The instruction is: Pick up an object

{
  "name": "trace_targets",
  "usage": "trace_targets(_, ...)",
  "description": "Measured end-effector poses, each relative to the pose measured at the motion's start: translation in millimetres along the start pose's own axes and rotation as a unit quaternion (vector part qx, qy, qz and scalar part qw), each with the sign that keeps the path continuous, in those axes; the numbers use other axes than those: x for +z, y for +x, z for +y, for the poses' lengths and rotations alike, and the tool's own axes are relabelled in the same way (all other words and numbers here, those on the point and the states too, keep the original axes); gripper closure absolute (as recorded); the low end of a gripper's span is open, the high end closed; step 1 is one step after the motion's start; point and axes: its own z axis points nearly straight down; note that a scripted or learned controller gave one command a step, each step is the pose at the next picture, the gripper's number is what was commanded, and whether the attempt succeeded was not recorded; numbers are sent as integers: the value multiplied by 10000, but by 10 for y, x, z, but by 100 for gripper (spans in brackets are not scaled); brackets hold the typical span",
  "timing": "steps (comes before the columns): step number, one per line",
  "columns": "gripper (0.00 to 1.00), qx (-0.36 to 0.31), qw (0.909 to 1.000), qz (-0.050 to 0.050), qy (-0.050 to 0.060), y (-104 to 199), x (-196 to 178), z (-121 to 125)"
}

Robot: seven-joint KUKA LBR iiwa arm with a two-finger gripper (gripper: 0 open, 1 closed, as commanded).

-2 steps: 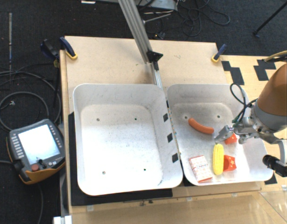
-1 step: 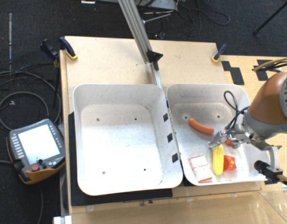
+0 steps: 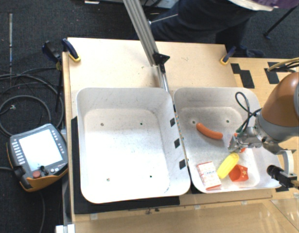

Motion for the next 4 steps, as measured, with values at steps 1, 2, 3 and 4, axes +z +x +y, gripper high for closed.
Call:
trace_targets(1, 100, -17, 10000, -6, -12, 40, -623, -5)
trace_targets(2, 100, -20, 10000, -12, -21, 29, -1259, 30)
trace_targets(3, 100, -22, 10000, -9, -14, 26, -1772, 48)
trace_targets(4, 100, -43, 10000, 7, 5, 526, -1794, 175)
